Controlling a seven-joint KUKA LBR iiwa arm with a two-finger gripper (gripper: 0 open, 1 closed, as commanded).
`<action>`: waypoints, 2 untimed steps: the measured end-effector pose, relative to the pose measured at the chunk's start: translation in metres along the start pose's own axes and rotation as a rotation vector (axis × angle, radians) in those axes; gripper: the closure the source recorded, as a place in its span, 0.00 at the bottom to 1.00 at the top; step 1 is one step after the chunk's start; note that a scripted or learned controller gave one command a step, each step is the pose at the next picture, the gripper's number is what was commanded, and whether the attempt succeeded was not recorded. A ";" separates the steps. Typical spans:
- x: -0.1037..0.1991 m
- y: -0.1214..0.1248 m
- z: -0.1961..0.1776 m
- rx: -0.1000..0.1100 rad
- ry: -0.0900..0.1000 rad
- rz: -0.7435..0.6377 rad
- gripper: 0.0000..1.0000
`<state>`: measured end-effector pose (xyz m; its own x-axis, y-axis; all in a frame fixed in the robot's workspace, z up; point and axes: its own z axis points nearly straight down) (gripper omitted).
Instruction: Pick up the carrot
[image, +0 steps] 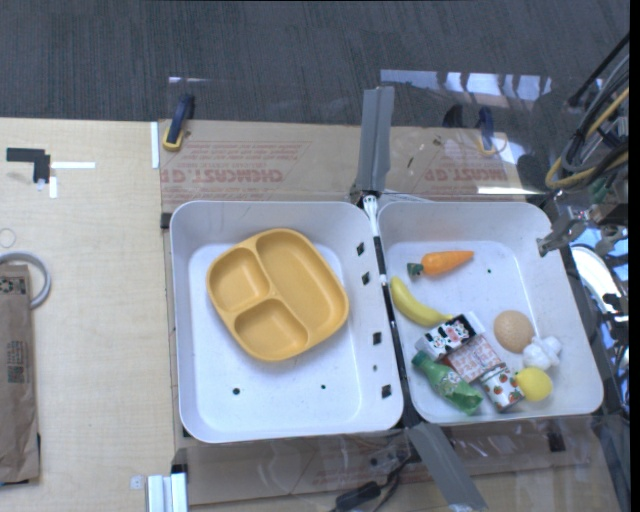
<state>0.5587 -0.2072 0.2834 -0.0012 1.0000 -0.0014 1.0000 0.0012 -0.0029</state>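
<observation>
The carrot (446, 262), orange with a green top at its left end, lies flat in the upper part of the right bin (500, 225), just above the banana (418, 303). The arm, with its cables, stands at the view's right edge, and its gripper (572, 228) hangs over the right bin's far right rim. The gripper is well to the right of the carrot and apart from it, with nothing visibly held.
The right bin also holds a brown egg (514, 330), a lemon (535, 384), a white garlic-like piece (542, 352), small printed packets (470, 355) and a green vegetable (447, 385). A yellow divided plate (277, 293) lies in the left bin (290, 410). A paper bag (17, 370) sits far left.
</observation>
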 end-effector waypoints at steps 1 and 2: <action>0.004 -0.010 0.008 -0.001 0.000 -0.263 0.00; 0.042 0.017 -0.006 -0.004 -0.002 -0.553 0.00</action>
<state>0.5754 -0.1656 0.2898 -0.5265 0.8502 -0.0023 0.8502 0.5265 0.0000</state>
